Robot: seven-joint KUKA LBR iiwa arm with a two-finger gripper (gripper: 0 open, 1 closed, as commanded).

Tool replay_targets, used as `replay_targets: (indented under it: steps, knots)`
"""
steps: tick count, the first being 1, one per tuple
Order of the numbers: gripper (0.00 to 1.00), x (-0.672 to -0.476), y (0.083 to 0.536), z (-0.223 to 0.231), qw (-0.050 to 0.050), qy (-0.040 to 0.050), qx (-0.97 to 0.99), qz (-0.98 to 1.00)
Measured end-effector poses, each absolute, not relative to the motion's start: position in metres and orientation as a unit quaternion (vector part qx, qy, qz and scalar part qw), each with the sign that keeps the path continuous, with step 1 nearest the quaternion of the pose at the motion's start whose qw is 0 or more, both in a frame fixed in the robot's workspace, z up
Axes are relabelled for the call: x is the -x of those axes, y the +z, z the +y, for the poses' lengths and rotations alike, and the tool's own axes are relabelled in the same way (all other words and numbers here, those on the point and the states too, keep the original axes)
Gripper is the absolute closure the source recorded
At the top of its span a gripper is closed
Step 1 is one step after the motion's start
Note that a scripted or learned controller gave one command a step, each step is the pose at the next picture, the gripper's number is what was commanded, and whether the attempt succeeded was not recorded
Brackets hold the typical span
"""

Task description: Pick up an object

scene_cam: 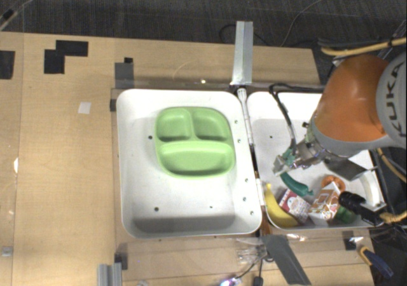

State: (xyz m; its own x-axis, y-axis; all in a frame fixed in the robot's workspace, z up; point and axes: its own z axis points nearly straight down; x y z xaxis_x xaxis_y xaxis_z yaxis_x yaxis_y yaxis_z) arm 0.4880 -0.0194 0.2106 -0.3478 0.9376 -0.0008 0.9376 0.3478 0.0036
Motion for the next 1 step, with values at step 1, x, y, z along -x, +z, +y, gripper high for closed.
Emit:
replay_targets:
  steps: [1]
  knots:
    - [0.00, -0.4881, 0.2108, -0.0194, 0.001, 0.0014, -0.571, 0.821]
